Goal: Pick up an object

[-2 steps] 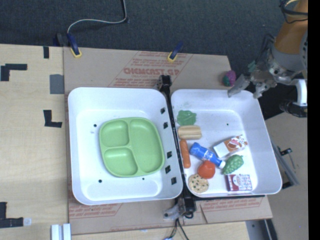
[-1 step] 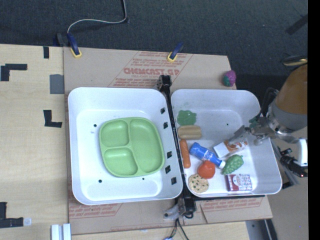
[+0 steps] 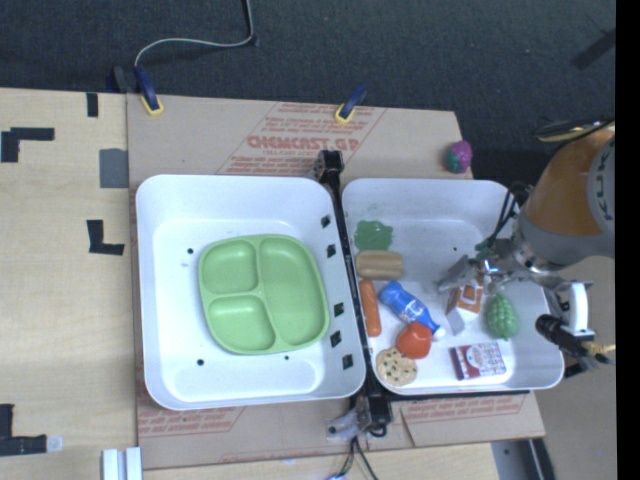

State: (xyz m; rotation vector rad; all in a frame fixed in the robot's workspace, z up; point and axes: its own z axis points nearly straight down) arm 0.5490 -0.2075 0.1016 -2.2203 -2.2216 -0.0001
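Camera view shows the end effector (image 3: 470,286) low in the right bin (image 3: 430,196), its grip state impossible to tell, touching a small orange carton (image 3: 468,299) directly beneath.

Count, camera view. Bins: 2, side by side: left bin (image 3: 160,268) and right bin (image 3: 440,203).

Left bin contents: 1 item, a green divided plate (image 3: 264,293) with 3 compartments.

Right bin contents, loose objects: 9.
- 1 green leafy piece (image 3: 373,234), far left
- 1 tan bread roll (image 3: 380,264)
- 1 orange carrot (image 3: 371,307)
- 1 blue bottle (image 3: 408,305)
- 1 red tomato (image 3: 414,341)
- 1 cookie (image 3: 397,368), near left
- 1 red and white box (image 3: 478,361), near right
- 1 green bumpy fruit (image 3: 501,316)
- 1 small orange carton (image 3: 468,296), under the arm's end

Outside the bins: 1 purple and green ball (image 3: 458,155) on the cardboard sheet (image 3: 290,138); 2 yellow clamps (image 3: 150,101) at its far edge.
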